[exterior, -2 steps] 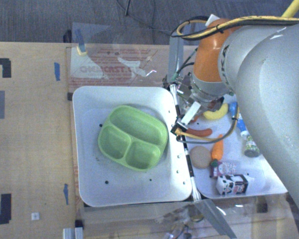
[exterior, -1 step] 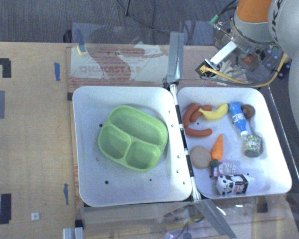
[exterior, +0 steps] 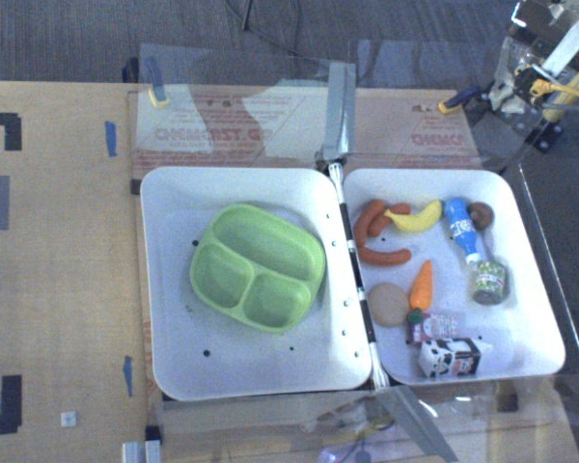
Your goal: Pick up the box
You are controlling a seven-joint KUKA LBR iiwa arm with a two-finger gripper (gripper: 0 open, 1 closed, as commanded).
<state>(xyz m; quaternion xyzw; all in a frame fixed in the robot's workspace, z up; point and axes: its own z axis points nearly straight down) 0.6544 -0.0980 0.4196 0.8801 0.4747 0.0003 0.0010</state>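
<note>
The box (exterior: 450, 357) is a small carton with a black-and-white cow pattern. It lies on its side near the front edge of the right bin (exterior: 536, 287). A pinkish, partly clear item (exterior: 434, 327) touches its back left side. An orange carrot (exterior: 422, 285) and a tan round piece (exterior: 389, 304) lie just behind that.
The right bin also holds two red sausages (exterior: 372, 218), a banana (exterior: 415, 217), a blue bottle (exterior: 460, 228), a brown ball (exterior: 480, 215) and a small jar (exterior: 488, 282). A green divided plate (exterior: 259, 267) sits in the left bin (exterior: 164, 336). Equipment with cables (exterior: 540, 46) stands at the top right, beyond the bins.
</note>
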